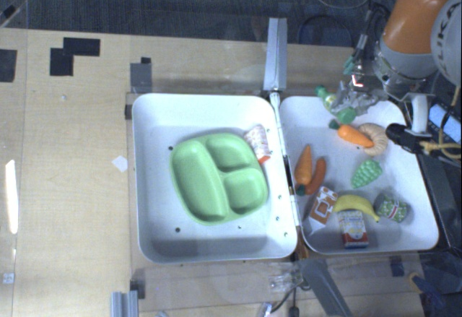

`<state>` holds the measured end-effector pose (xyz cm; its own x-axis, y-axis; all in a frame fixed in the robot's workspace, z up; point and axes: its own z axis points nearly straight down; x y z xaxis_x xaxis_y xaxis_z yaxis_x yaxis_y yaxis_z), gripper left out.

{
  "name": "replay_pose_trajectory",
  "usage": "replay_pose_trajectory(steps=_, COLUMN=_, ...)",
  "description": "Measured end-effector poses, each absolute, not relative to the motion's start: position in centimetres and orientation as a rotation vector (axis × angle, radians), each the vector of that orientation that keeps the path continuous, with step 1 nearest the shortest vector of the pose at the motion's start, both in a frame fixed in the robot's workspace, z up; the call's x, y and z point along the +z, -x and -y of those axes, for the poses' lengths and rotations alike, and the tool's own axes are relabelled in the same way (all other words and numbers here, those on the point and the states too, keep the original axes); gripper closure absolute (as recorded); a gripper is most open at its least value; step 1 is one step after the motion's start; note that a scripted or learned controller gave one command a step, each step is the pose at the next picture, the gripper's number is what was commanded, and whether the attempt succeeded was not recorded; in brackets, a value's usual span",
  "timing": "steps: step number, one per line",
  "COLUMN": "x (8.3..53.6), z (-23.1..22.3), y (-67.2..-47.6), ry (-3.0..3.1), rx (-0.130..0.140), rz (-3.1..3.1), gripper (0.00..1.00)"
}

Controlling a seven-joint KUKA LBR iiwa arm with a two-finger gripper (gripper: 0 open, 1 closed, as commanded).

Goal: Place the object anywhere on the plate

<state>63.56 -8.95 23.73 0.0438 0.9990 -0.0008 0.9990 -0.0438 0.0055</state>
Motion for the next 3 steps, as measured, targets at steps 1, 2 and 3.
replay_pose_trajectory(steps=1, x=24.9, z=8.8, y=-63.7, ry=-2.256, rx=0.011, rz=-2.174, gripper=1.00)
replay_pose_trajectory(steps=2, x=29.5, z=10.4, y=-67.0, ry=-2.225, rx=0.007, rz=-2.210, gripper=1.00)
replay_pose_trajectory(steps=3, x=23.7, z=0.9, y=-67.0, ry=-1.804, rx=0.006, rz=-2.567, gripper=1.00)
